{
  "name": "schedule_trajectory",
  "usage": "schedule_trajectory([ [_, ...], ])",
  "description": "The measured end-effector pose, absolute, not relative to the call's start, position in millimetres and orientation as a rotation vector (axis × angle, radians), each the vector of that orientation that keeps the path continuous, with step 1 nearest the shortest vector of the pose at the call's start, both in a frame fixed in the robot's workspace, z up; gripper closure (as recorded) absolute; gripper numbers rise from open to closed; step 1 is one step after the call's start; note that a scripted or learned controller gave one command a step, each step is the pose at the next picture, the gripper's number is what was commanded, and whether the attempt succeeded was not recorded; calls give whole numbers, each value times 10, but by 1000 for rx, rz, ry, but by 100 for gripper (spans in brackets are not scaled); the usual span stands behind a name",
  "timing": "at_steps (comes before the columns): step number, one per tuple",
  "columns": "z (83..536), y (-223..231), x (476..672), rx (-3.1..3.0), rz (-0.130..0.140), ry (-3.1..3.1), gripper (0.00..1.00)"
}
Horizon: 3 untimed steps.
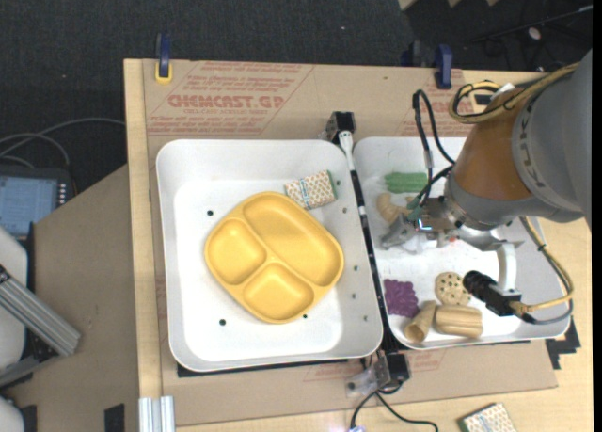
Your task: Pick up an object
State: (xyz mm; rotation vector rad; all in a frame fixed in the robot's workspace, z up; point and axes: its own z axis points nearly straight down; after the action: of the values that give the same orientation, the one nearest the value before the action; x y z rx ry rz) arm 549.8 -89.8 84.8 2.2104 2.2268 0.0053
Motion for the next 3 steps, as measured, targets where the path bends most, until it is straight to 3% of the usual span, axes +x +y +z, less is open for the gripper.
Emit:
schedule_trajectory([
  [2,841,-1105,6663,2228,-10,2227,0],
  [3,848,-1652,6160,2228,-4,2220,0],
])
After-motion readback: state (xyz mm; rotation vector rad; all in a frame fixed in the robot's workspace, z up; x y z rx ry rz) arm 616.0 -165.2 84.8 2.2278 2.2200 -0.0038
